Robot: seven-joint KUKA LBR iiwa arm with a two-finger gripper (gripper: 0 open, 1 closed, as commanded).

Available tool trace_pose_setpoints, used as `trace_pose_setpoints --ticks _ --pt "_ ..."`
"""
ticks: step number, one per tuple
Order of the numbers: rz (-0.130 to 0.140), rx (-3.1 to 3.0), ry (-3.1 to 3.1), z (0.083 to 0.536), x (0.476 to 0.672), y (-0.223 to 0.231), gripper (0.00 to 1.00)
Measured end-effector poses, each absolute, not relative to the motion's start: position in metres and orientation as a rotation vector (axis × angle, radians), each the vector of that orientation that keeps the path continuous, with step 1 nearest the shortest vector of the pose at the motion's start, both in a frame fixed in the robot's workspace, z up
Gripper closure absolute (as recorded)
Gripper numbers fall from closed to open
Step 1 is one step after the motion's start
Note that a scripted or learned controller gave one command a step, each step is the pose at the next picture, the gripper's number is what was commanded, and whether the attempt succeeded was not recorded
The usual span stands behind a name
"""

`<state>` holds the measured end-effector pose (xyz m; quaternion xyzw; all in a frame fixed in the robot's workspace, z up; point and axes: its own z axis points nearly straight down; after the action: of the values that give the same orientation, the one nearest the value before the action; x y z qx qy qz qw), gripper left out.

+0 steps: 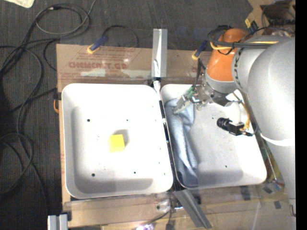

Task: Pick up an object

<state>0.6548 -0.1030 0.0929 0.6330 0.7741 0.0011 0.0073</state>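
Two shallow white bins are set side by side on the bench (103, 66), which is covered by a sheet of brown cardboard with red print. A small yellow block (117, 143) is seen lying flat near the middle of the left bin (68, 128), well apart from its walls. A pale blue-grey cloth (184, 143) is draped along the left wall of the right bin (230, 164), from far corner to near corner. The gripper (183, 103) is positioned low over the far end of that cloth, close to the far left corner of the right bin. Whether the gripper is open or closed cannot be told, and no object is seen to be held. The orange band (223, 66) is seen just behind the far rim.
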Motion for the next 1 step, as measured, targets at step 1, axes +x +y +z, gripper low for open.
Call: trace_pose_setpoints --ticks 1 --pt "0.010 1.977 2.423 0.1035 0.6561 -0.1001 1.00"
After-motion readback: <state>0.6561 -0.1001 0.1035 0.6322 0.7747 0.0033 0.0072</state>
